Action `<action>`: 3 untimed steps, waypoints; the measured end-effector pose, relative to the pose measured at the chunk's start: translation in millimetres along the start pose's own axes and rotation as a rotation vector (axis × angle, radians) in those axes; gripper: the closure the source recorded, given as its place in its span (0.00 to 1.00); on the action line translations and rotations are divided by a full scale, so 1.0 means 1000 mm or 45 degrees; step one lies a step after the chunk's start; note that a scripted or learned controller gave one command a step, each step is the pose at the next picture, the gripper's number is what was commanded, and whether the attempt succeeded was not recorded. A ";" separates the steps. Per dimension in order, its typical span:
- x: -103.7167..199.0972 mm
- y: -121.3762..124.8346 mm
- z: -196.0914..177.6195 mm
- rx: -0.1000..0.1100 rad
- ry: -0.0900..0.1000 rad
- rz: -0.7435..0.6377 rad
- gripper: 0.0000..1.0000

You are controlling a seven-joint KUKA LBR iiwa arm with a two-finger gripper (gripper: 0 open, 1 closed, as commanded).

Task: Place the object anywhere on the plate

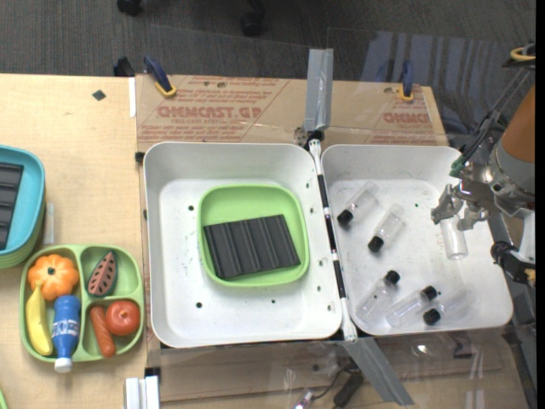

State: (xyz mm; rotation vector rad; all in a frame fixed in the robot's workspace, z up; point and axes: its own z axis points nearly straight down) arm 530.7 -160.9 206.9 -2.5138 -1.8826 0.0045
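Clear black-capped vials (pixel 385 227) lie scattered across the right bin (pixel 409 164) below me, while my gripper (pixel 456 220) pinches one clear vial (pixel 456 239), well apart from the green plate (pixel 252 199).

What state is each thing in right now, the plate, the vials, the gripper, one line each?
green plate: flat in the left bin, carrying a dark ribbed slab.
clear vials: lying loose on the right bin floor, e.g..
gripper: over the right bin's right side, a clear vial between its fingers.
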 end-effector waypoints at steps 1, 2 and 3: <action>0.000 0.000 0.000 0.000 0.000 0.000 0.00; -0.028 -0.048 -0.039 0.001 0.000 0.253 0.00; -0.044 -0.043 -0.195 0.002 -0.002 0.543 0.00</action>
